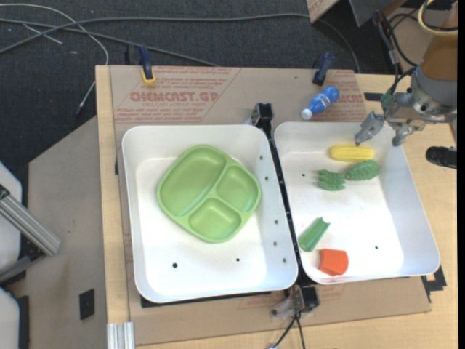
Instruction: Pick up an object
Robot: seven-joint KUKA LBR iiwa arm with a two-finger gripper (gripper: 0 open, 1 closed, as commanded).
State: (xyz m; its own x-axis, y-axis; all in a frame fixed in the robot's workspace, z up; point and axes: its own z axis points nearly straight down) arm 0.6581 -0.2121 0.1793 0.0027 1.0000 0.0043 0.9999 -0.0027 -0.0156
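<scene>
- A dark carpet [218,20] lies under a brown board [211,86] printed with red letters; grey cables [65,27] trail over the carpet at 11 o'clock.
- On the board stand two white bins side by side: the left bin [145,267] and the right bin [414,217].
- Two clamps hold the board's far edge: one yellow-tipped clamp [147,70] at 11 o'clock and one blue clamp [323,67] at 1 o'clock.
- One small blue-and-white bottle [320,102] lies on the board just outside the right bin, at its 11 o'clock corner.
- The left bin holds one thing: a green plate [209,193] with three compartments, lying flat near the middle.
- The right bin holds five things.
- One yellow corn [352,152] lies on its side at the bin's 12 o'clock end.
- Two knobbly green vegetables lie just below the corn: the left vegetable [332,179] and the right vegetable [362,170], close together or touching; which cannot be told.
- One smooth green wedge [314,234] lies at the bin's 7 o'clock, tilted.
- One orange block [334,261] sits just beside the wedge, at 6 o'clock, near the bin's rim.
- One arm reaches in at 2 o'clock; its gripper [383,131] hangs over the far end of the right bin, just at 2 o'clock from the corn.
- The jaws stand wide apart, with nothing between the fingers [368,129].
</scene>
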